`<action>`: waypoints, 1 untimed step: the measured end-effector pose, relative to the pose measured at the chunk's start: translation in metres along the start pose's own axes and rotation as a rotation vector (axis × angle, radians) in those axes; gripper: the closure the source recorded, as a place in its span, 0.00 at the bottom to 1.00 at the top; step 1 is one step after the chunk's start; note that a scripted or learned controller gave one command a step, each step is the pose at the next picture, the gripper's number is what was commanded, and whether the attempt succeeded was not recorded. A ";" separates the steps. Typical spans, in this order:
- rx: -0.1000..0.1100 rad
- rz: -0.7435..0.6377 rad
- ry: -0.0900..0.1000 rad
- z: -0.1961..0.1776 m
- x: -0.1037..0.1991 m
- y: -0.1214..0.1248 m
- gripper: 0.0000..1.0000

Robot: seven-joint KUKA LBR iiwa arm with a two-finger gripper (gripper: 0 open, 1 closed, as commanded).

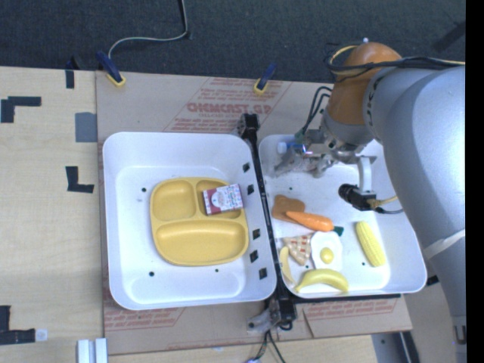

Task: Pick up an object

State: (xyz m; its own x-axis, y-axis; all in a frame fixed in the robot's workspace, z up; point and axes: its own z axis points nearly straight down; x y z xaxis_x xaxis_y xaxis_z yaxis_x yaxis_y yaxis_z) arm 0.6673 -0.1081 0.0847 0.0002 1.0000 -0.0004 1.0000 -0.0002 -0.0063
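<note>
the toy carrot [308, 220] lies in the right bin [401, 278] beside the fried egg [327, 252]; light, stiff, smooth plastic, best pinched across its middle. claw [302, 153] state: cannot tell.

Even, bright overhead light; soft shadows inside white bins [121, 225]; slight overall blur, mild glare on arm [423, 127].

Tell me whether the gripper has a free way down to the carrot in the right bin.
Probably yes. The carrot lies on top of the other toy food, uncovered, and the gripper hangs over the same right bin, at its far end, with nothing between them.
</note>
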 end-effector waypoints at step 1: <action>0.001 0.000 0.002 0.000 -0.027 0.000 0.00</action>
State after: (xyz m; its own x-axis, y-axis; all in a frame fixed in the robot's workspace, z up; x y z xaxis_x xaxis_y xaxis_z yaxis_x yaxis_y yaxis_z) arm 0.6673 -0.1353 0.0849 -0.0002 1.0000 0.0017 1.0000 0.0002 -0.0078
